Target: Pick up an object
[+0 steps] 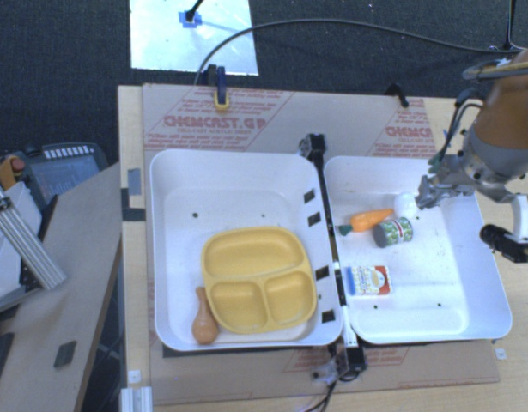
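The arm's jaws (pixel 428 192) hang over the right bin (pixel 470 316) near its back right part; whether they are open or closed cannot be told. Just to their left lie an orange carrot (pixel 370 221) and a small green-labelled can (pixel 393 231) on its side, close together. Nearer the front sits a small flat packet (pixel 367 280) with red and blue print. The left bin (pixel 173 230) holds a yellow 3-compartment plate (pixel 257 277), with a tan wooden piece (pixel 203 319) touching its front left edge.
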`<state>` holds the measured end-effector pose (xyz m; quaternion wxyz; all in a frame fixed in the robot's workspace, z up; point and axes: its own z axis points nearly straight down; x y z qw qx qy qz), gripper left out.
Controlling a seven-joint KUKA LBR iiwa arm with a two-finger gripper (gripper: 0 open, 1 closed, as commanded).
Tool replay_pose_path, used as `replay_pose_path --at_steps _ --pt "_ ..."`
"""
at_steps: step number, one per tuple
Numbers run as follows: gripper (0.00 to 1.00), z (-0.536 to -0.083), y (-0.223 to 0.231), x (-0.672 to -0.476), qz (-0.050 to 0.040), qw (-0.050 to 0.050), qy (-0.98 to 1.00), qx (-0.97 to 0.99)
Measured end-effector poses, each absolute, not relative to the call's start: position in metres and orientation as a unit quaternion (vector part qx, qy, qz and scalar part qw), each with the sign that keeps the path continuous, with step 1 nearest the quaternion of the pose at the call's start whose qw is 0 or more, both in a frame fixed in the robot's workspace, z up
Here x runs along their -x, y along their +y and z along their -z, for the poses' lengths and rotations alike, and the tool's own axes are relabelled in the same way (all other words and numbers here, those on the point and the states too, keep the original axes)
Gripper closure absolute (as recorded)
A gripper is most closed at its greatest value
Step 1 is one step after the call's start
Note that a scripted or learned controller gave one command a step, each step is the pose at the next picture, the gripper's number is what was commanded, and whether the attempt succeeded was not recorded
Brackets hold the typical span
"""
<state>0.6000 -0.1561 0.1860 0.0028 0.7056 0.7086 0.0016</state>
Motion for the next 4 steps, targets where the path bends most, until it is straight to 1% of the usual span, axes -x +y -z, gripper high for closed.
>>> replay_pose_path --at_steps 1,2,3,4 --pt "1.0 -0.222 -0.156 -0.602 -0.0015 0.003 0.709 -0.706" --pt "1.0 -0.232 -0.099 -0.588 -0.0013 0.0 0.71 -0.704" --pt "1.0 -0.222 -0.052 -0.57 -0.0004 0.0 0.71 -0.704" --pt "1.0 -0.233 0.002 -0.554 -0.001 0.0 0.711 -0.704"
